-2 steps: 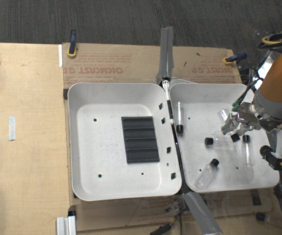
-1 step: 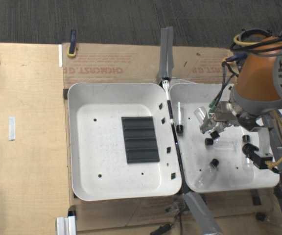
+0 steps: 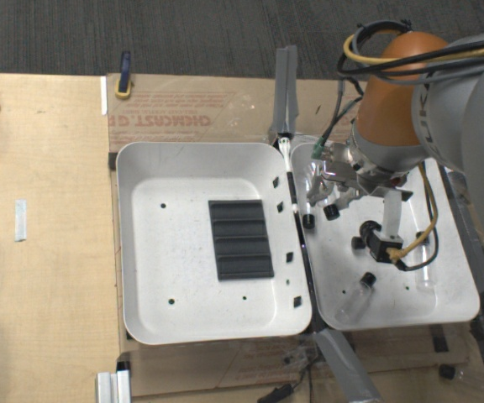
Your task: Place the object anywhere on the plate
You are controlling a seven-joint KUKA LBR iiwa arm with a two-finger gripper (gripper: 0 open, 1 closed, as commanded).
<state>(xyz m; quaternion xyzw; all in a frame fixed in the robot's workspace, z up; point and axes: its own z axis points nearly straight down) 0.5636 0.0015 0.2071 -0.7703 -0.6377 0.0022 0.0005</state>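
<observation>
The left bin (image 3: 141, 168) holds a black ribbed plate (image 3: 241, 239), lying flat near the middle of its floor, long side running from twelve to six o'clock. The grey arm (image 3: 465, 99) comes in from three o'clock, and its orange band (image 3: 397, 91) hangs over the twelve o'clock end of the right bin (image 3: 448, 300). Below the band the claw (image 3: 320, 216) sits low over that bin's ten o'clock corner, just beside the wall shared with the left bin. Its two dark tips stand apart with bare white floor between them, so it looks spread and grips nothing. The object (image 3: 361, 289) seems to be a small clear piece with a dark end, lying tilted on the right bin's floor toward six o'clock, apart from the claw and well apart from the plate; what it is cannot be told. A black fitting with yellow cable (image 3: 385, 243) hangs between the claw and the object. Both bins rest on a worktop (image 3: 40, 309) covered with brown cardboard.
</observation>
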